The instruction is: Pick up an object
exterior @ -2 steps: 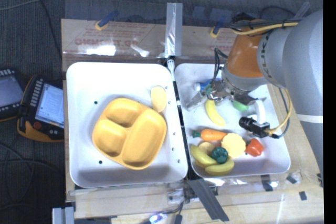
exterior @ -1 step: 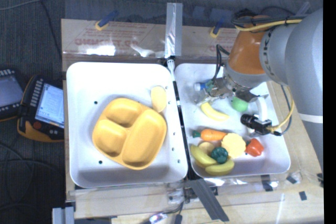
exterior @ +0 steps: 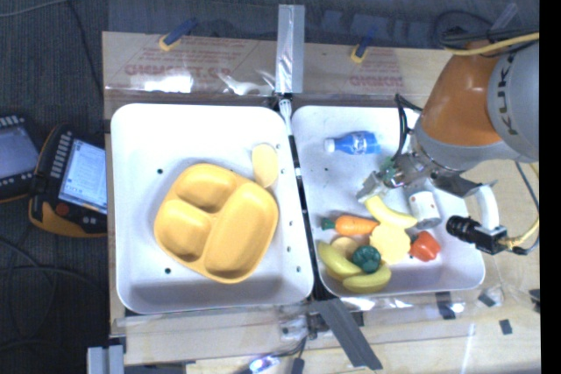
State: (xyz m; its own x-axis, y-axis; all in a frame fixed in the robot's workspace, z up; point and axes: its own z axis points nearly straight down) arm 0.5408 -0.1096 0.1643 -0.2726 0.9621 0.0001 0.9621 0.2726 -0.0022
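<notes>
Two-finger gripper, jaws spread, nothing between them, over the right white bin: descend squarely astride the pale yellow plastic banana, avoiding the orange carrot.

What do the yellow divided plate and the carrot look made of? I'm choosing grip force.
Yellow divided plate: likely hard plastic, matte; moulded compartments, even colour. Carrot: probably toy plastic; smooth uniform orange, green end. Neither is certain from looks alone.

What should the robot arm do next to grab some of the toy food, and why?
Probably lower the end effector a little toward the banana piece just below it. It hovers over the right bin with nothing between its fingers, and the toy food lies clustered at that bin's near end.
</notes>
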